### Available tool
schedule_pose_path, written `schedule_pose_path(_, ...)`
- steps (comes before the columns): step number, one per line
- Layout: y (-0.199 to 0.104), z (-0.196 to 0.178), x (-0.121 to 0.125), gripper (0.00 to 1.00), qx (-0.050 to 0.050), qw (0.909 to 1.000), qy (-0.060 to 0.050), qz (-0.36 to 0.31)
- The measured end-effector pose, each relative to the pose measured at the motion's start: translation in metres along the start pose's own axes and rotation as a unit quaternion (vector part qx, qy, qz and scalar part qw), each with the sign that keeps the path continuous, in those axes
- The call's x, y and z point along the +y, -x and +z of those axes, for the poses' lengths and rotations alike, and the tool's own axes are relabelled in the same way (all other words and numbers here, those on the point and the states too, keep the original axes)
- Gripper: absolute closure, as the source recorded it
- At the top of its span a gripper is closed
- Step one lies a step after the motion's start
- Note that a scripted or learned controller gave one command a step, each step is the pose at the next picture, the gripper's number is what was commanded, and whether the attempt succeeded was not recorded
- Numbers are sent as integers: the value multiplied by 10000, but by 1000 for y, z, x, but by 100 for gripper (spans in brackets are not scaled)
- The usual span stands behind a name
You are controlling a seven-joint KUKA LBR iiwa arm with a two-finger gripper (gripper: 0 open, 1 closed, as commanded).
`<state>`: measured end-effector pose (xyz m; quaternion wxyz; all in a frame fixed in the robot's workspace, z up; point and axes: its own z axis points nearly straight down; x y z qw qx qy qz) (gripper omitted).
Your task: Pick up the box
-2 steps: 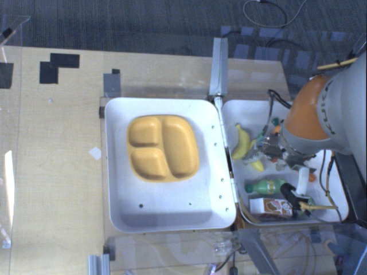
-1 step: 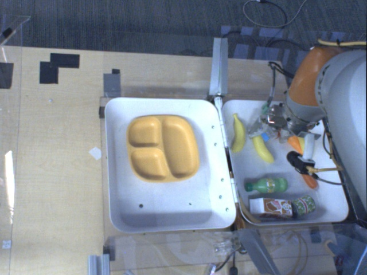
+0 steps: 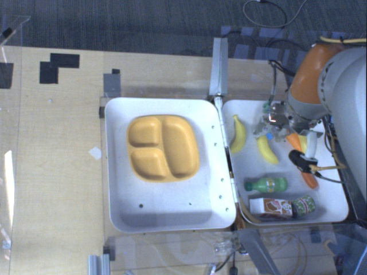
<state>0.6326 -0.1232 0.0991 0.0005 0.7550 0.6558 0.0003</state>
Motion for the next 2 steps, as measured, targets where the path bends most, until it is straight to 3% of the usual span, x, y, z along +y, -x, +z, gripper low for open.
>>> schedule_pose_path(1,-69,-127,9,100,3,9998,28,173)
schedule_pose_path(2,-81,-86,-15,100,4,9943,5,1068)
